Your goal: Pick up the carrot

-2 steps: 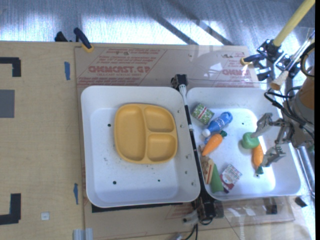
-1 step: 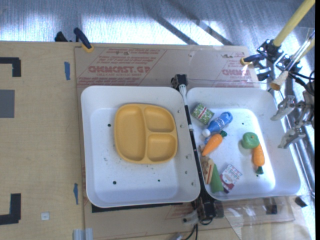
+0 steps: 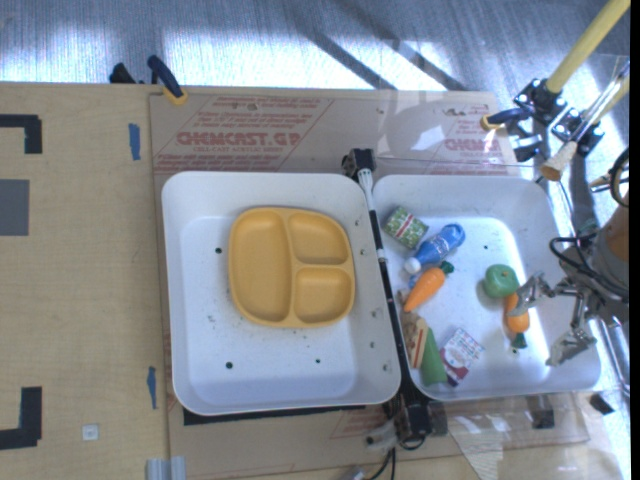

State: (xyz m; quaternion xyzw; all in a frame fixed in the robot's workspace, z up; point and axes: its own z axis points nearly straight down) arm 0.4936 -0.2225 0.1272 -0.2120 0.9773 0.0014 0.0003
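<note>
The scene is bright and evenly lit. Pale streaks of light lie across the grey floor [image 3: 300, 28] at the top. The white bins [image 3: 190, 298] show soft glare and weak shadows. Small details look slightly blurred.

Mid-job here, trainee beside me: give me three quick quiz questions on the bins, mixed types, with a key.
1. True or false: the yellow divided plate lies in the left bin.
2. Which touches the carrot at its leafy end? A) blue bottle B) green can C) red-and-white packet
3. Fill in: the gripper is over the ____ bin's right side.

Key: 1 true; 2 A; 3 right.
</note>
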